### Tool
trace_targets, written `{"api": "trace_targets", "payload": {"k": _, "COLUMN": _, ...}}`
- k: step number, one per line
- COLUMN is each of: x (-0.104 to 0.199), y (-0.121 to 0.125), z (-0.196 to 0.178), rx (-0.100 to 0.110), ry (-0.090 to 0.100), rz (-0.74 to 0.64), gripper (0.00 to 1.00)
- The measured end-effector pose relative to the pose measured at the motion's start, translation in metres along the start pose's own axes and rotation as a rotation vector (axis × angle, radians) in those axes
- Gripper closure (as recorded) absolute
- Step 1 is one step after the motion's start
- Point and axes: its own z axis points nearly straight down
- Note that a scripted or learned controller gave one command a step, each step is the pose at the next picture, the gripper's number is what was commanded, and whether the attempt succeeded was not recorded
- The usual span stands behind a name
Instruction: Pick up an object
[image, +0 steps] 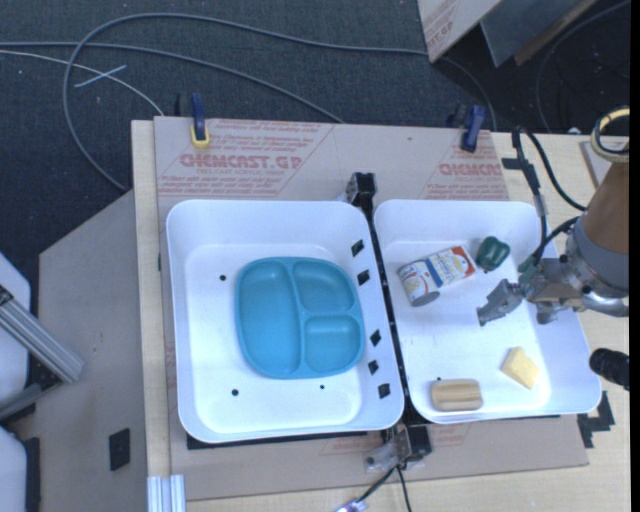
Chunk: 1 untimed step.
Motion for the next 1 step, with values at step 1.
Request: {"api": "trace_targets", "payload": {"k": 1, "x": 0.0004, "y": 0.0026, "z": -0.0061, "rx": -0.013, "ry": -0.002, "rz": -0.004, "gripper": 0.00}}
